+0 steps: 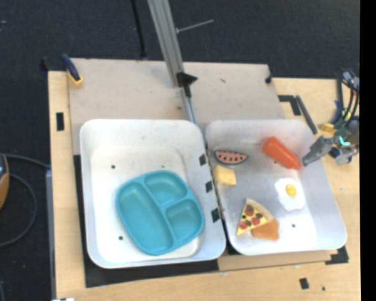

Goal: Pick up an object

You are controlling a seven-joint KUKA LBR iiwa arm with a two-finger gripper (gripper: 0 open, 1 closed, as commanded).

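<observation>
A: Start at the left. What sits in the left white shallow bin (100, 137)?

B: A turquoise plastic plate with three compartments (160, 212), lying flat toward the near side. It looks like a place to put things down, not something to lift.

A: And the right white bin (329, 231)?

B: That bin carries the candidates, spread apart so each could be taken alone. Near the dividing edge lie a toy watermelon slice with a red face and dark rind (230, 157) and, just below it, a small pale yellow cheese-like block (225, 177). Nearer the front is a toy pizza wedge with red dots (254, 217), touching an orange piece (267, 231) at its lower side. Right of them rests a white toy fried egg with a yellow yolk (289, 194), and above it a tilted orange-red carrot-shaped toy (282, 153).

A: Where is the arm?

B: At the right rim of that bin. The grey pincer (314, 153) points down-left toward the orange-red toy, close beside it but seemingly apart.

A: Open or closed?

B: I cannot tell; it is small and blurred here. Nothing visible sits between its tips, so I judge the pick is not yet made, and the orange-red toy seems the likeliest target.
</observation>
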